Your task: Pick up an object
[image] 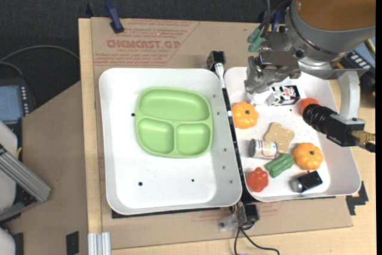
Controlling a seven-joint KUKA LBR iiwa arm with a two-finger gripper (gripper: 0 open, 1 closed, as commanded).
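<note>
My gripper (256,85) hangs over the far left part of the right bin (340,185), just above and behind an orange pumpkin-shaped toy (244,114). A white card with black and red print (284,94) lies right beside the gripper. Nothing shows held in the gripper. Toward the front of the bin lie a tan slice of toast (279,135), a small jar on its side (261,148), a green vegetable (279,165), a second orange pumpkin (308,155), a red pepper (257,179) and a small black block (308,181). A red ball (307,105) is partly hidden at the right.
The left bin (119,176) holds a green divided plate (174,122). A raised divider (230,128) with black clips separates the two bins. Both stand on a cardboard sheet (143,39), and the arm's big body looms over the right bin's far corner.
</note>
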